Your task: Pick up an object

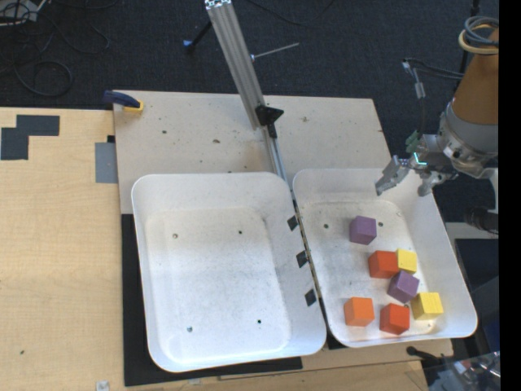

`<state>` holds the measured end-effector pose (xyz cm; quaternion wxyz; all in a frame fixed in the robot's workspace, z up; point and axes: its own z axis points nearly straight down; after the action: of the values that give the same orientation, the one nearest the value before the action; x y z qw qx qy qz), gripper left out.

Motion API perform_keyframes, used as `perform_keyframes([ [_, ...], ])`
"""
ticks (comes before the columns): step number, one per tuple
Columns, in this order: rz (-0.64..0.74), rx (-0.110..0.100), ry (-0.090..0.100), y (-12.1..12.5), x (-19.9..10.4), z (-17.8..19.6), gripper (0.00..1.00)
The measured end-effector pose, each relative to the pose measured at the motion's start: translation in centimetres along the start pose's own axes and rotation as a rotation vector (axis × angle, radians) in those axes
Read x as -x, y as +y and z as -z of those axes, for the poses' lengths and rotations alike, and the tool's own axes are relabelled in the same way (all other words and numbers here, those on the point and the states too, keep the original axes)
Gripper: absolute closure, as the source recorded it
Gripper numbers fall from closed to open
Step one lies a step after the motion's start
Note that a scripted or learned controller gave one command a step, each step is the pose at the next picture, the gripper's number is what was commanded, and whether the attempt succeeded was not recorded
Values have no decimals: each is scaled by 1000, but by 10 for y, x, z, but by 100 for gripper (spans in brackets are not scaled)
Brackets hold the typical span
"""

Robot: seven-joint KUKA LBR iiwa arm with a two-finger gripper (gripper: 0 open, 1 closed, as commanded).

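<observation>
Your gripper (409, 177) hangs spread and empty over the right bin's (460, 300) far rim. Seven blocks cluster toward that bin's near right corner; the lower purple block (404, 285) partly hides its neighbours. The arm is cut off above the wrist.

All the blocks (393, 279) lie in the right bin (330, 316), beside the left bin (155, 218).

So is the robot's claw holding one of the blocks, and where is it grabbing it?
No, nothing is held. The gripper is open above the right bin's far edge, and the nearest block, a purple cube, lies apart from it.
</observation>
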<state>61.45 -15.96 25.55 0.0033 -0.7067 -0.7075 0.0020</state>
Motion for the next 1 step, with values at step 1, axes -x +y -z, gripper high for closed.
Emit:
perform_keyframes([
  [1, 1, 5, -1, 1, 0, 3, 0],
])
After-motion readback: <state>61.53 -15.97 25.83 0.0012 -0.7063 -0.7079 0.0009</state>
